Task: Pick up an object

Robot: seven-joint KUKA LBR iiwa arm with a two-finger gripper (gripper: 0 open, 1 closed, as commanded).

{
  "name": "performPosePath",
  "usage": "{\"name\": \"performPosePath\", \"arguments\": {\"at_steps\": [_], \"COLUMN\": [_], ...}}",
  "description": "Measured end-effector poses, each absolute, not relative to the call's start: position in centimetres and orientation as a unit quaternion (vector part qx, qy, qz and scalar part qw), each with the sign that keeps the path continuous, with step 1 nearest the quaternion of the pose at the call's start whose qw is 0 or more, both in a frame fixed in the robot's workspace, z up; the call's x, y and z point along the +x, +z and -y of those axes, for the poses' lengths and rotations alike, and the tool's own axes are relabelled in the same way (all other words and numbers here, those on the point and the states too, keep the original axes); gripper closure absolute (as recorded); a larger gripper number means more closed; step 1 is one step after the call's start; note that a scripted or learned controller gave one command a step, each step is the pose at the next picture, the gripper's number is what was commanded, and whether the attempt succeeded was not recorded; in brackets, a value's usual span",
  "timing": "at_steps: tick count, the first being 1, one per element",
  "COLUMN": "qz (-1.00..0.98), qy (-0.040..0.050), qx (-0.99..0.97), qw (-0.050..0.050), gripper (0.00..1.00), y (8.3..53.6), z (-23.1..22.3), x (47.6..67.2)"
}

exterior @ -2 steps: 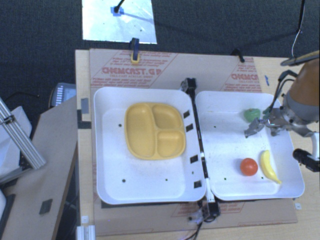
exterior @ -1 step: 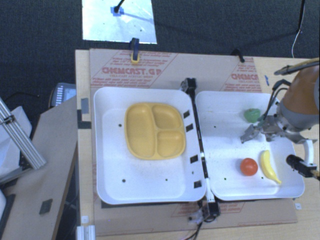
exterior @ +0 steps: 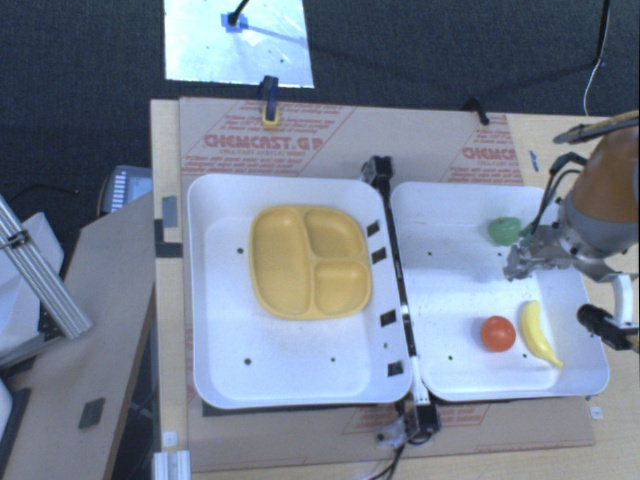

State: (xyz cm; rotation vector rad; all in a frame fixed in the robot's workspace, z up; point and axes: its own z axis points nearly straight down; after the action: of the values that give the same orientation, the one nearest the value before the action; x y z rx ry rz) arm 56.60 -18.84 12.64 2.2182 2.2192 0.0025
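While the gripper (exterior: 522, 264) hung low in the right bin (exterior: 450, 368), I could not tell whether it was open or closed. A green object (exterior: 505, 230) lay just beyond it, a banana (exterior: 539, 333) and an orange ball (exterior: 497, 334) nearer the camera. A descent might have landed between them, closing on nothing. The left bin (exterior: 225, 358) held a yellow tray (exterior: 308, 263); cardboard covered the desk (exterior: 340, 133), dark carpet beyond.

A single fixed camera looked down at a slant from above the bench (exterior: 330, 128), set far enough back to take in both white bins (exterior: 215, 298) whole; the arm (exterior: 605, 193) entered from the bins' right side.
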Motion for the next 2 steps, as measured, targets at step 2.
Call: {"name": "performPosePath", "arguments": {"at_steps": [2], "qz": [-0.709], "qy": [0.0013], "qx": [0.705], "qw": [0.003], "gripper": [1.00], "y": [21.5], "z": [19.5], "x": [57.8]}}
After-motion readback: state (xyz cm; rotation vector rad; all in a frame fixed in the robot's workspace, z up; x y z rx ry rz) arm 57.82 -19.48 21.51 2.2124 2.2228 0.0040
